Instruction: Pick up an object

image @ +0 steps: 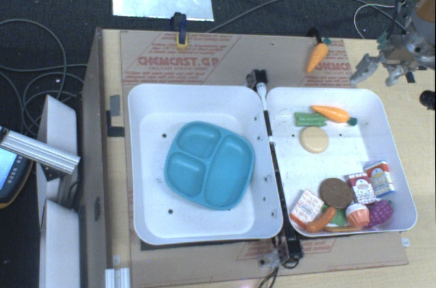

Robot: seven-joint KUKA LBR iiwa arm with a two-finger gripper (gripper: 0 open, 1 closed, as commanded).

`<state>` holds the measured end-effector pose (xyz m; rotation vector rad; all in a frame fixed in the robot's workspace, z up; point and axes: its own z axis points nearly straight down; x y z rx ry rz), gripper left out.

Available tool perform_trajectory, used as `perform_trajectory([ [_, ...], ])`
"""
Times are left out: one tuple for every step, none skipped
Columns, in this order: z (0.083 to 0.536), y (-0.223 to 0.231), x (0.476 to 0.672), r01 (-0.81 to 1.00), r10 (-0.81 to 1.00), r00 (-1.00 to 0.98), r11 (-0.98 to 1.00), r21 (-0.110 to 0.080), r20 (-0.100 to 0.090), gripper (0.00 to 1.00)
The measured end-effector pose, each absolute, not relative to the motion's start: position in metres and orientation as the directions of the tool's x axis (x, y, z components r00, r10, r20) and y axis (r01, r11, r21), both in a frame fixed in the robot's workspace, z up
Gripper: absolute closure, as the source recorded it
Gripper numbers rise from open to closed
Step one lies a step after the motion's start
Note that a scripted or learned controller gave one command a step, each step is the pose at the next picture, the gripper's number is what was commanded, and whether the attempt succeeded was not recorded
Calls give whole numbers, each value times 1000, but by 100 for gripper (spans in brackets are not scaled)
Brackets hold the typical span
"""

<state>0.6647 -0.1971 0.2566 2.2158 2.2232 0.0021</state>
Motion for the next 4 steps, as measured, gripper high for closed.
perform_trajectory([
  [151, -168, 662, 1000, 1000, -5, 5, -1, 1, 0],
  [142, -160, 636, 1000, 1000, -2, 2, 1, -1, 0],
  [83, -206, 667, 1000, 1000, -3, 3, -6, 1, 0],
  [93, -207, 666, 1000, 1000, -7, 8, -12, 1, 100],
])
